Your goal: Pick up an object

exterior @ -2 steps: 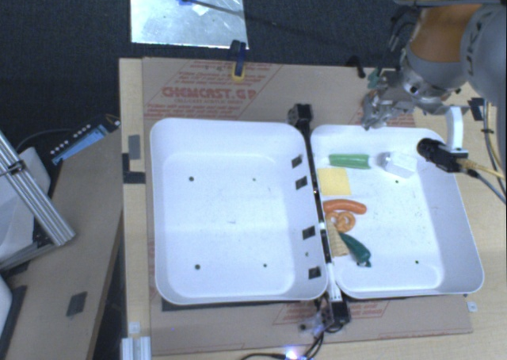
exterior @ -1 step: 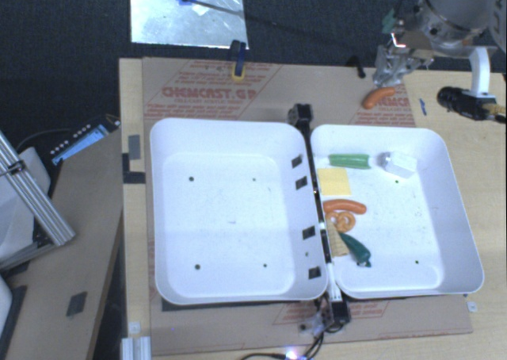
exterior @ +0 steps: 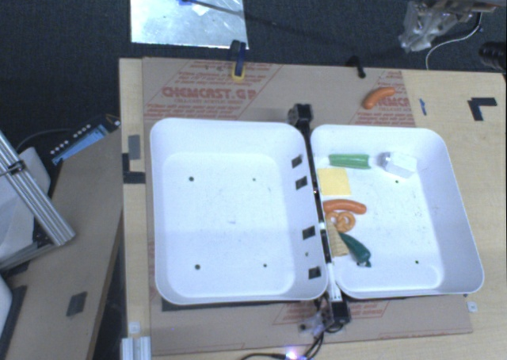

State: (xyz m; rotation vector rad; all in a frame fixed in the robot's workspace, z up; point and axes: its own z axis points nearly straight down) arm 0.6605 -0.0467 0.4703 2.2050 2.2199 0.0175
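Note:
The right bin [exterior: 416, 227] holds several small items along its left side. They are a green cylinder [exterior: 349, 161], a whitish clear piece [exterior: 398, 163], a yellow square slab [exterior: 333, 182], an orange sausage shape [exterior: 346, 207] and a dark green pepper [exterior: 357, 249]. Another orange sausage [exterior: 379, 97] lies on the cardboard behind that bin. My gripper [exterior: 420, 27] hangs high at the top right, beyond the bench's far edge, well away from every item and with nothing seen in it.
The left bin [exterior: 230, 125] sits beside the right one, with black clips [exterior: 304, 184] along the seam. A foil sheet [exterior: 188, 0] lies on the floor behind. A yellow-blue clamp [exterior: 237, 62] stands at the back edge, and a metal rail [exterior: 32, 200] leans at the left.

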